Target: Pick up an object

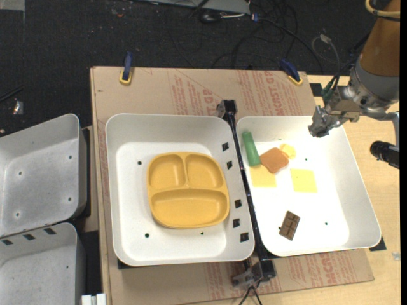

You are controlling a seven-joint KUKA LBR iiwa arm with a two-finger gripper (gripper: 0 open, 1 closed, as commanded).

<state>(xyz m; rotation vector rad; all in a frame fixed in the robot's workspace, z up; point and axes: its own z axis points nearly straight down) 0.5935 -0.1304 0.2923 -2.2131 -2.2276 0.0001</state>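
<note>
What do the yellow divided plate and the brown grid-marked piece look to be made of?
Yellow divided plate: likely moulded plastic, with a smooth, even colour and soft sheen. Brown grid-marked piece: probably a plastic or rubber toy chocolate bar, matte with scored squares; too small to be sure.

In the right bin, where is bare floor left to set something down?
Right bin: bare along the right wall and between the yellow square and chocolate piece. Crowded at upper left, around the green stick and orange piece.
</note>
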